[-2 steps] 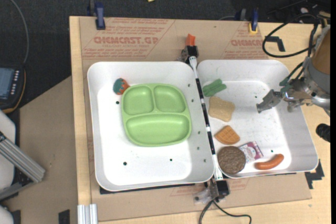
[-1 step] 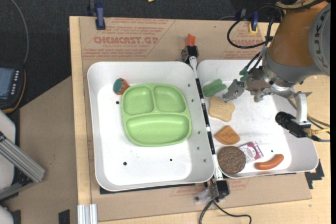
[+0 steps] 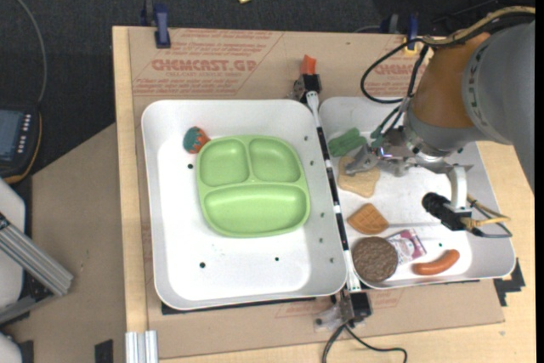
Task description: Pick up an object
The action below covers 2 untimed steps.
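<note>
Right bin point(image 3: 489, 183): the gripper point(image 3: 368, 159) is at the bin's left side, near the divider shared with the left bin point(image 3: 170, 208). The arm point(image 3: 476, 89) enters from the right. Whether the gripper is open or closed cannot be determined; nothing is seen held in it.

Nearest item: a tan slice point(image 3: 359, 183), lying flat on the bin floor just below the gripper in the view and partly overlapped by it. Its long axis runs across the bin, left to right, with the broader end toward the divider. Contact with the gripper cannot be confirmed.

A green piece point(image 3: 344, 140) lies just beyond the gripper, against the divider, long axis tilted from lower left to upper right.

Other contents of the right bin, all apart from the gripper:
- an orange wedge point(image 3: 367, 219), point toward the far side;
- a brown disc point(image 3: 375, 258), flat, at the near left corner;
- a pink packet point(image 3: 409, 245), just beside the disc;
- a red sausage point(image 3: 435, 263), long axis left to right, right end slightly higher in the view.

Left bin: a green divided plate point(image 3: 252, 185), and a small red and teal object point(image 3: 196, 139) at its far left corner.

Both bins sit on the table point(image 3: 212, 55).
</note>
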Motion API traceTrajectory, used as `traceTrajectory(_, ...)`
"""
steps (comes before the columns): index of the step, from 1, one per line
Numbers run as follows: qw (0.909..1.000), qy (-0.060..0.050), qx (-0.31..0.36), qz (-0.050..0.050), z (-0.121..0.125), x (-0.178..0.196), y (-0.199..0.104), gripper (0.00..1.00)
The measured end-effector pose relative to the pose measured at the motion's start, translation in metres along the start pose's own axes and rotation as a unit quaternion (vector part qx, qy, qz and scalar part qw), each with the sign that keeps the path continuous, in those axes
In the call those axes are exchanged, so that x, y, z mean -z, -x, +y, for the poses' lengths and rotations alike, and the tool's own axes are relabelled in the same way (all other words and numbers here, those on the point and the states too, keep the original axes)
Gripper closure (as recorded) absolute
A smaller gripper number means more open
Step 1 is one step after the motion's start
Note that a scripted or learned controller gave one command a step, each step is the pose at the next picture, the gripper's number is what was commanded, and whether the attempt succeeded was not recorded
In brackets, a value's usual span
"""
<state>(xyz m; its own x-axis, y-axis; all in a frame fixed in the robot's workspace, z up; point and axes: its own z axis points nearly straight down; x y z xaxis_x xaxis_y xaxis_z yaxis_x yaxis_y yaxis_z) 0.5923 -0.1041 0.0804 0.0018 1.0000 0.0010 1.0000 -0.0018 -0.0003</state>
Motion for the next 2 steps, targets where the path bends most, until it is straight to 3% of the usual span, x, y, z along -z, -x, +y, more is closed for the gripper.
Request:
traceTrajectory(1, 1.0000, 0.002, 0.000, 0.000, -0.010, 0.007, 0.031, 0.00)
traceTrajectory(2, 1.0000, 0.006, -0.001, -0.004, 0.037, 0.059, 0.104, 0.00)
